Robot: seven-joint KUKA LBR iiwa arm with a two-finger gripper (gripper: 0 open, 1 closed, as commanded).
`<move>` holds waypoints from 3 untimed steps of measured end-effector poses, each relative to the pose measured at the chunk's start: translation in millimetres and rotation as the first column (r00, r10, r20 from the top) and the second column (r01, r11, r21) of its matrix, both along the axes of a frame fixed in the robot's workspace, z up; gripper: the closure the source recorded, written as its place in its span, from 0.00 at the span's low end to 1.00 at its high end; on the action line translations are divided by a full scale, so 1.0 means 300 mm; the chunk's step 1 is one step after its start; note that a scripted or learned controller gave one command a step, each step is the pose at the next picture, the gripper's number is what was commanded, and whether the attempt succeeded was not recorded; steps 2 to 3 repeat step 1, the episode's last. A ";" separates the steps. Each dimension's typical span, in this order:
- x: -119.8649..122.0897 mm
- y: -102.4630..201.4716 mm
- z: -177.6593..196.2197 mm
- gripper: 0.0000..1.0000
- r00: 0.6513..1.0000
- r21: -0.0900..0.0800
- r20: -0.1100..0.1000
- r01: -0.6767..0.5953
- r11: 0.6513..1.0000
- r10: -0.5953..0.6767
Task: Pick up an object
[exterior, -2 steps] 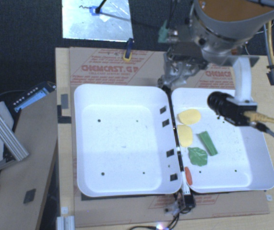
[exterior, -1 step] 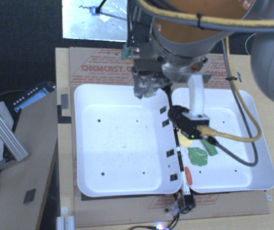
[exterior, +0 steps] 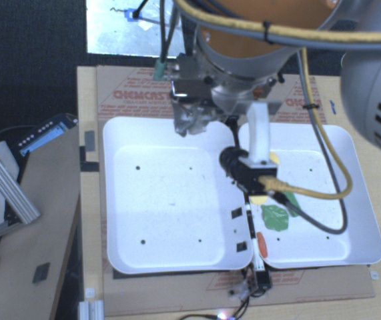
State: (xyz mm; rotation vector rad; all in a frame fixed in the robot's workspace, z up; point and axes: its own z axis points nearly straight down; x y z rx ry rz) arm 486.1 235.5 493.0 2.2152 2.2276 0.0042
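**Inspector:** What was the chief risk at this moment?

**Assessor:** The objects lay crowded against the inner wall of the shallow white plastic right-hand bin [exterior: 357, 179]. In my judgement, a descent there could have struck the rim or nudged a piece aside instead of seizing it. The thick yellow cable [exterior: 323, 149] looped low over that bin and could have snagged or swept its contents.

**Inspector:** Contents, nearest first?

**Assessor:** Nearest, a small orange-red elongated piece [exterior: 261, 244] lay beside the dividing rims. Just beyond it sat a crumpled green soft object [exterior: 275, 217], then a flat pale-yellow piece [exterior: 259, 200], partly hidden under the black fitting. The shallow white plastic left-hand bin [exterior: 170, 199] showed only dark dots on its floor.

**Inspector:** And the gripper?

**Assessor:** The grey metal two-finger gripper [exterior: 191, 120] hung over the far edge of the left bin, well apart from the objects. Whether its fingers were spread or pressed together, I could not tell. Nothing was seen between them.
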 end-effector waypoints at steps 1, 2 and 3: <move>0.001 -0.004 0.095 1.00 1.000 0.001 0.002 0.001 1.000 -0.001; 0.001 -0.004 0.095 1.00 1.000 0.001 0.002 0.001 1.000 -0.001; 0.001 -0.004 0.095 1.00 1.000 0.001 0.002 0.001 1.000 -0.001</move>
